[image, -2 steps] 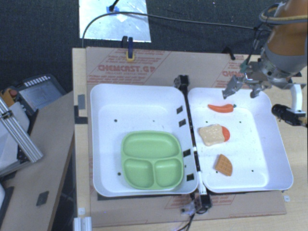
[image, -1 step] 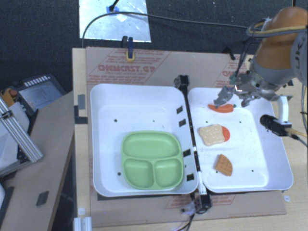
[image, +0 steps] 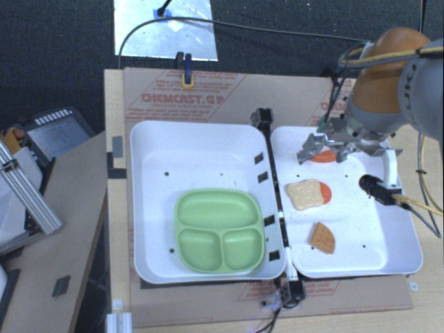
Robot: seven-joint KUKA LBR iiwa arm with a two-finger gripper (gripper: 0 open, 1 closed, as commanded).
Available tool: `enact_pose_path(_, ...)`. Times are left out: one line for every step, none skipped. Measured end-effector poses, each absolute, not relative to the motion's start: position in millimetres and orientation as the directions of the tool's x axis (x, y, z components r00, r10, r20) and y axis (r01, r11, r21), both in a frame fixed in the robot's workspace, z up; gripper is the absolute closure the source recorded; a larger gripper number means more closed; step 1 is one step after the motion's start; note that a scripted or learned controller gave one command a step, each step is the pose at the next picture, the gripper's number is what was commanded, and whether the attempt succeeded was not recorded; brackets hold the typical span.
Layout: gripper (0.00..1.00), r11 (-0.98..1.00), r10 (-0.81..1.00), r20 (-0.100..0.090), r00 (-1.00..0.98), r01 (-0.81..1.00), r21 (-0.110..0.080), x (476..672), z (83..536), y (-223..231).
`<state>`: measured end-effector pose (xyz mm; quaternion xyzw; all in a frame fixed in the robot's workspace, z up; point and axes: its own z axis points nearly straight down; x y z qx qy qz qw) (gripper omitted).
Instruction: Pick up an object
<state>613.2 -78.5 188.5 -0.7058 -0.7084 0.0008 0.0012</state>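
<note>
My gripper [image: 325, 148] hangs low over the far part of the right bin [image: 395, 255]. It is open, its two fingers spread to either side of a flat orange-red piece [image: 323, 157] that lies on the bin floor. I cannot tell whether the fingers touch that piece. Nearer the camera lies a pale slice of toast [image: 304, 194] with a small red-orange disc [image: 325, 194] peeking out at its right edge. A brown wedge-shaped biscuit [image: 322, 238] rests close to the bin's front.
The left bin [image: 152, 186] holds a green divided plate [image: 218, 231] toward its front. A black ridge [image: 272, 186] separates the two bins. The arm's grey and orange wrist [image: 388, 75] looms over the right bin's far right corner.
</note>
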Motion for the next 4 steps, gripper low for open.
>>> enact_pose_path(0.00,0.001,1.000,0.000,-0.001,1.000,-0.003,607.4,134,-87)
enact_pose_path(1.00,0.003,1.000,-0.001,-0.003,1.000,0.004,609.3,147,-87)
enact_pose_path(1.00,0.004,1.000,0.000,-0.004,1.000,0.006,614.7,193,-82)
enact_pose_path(1.00,0.004,1.000,0.000,-0.004,1.000,0.005,616.0,229,-82)
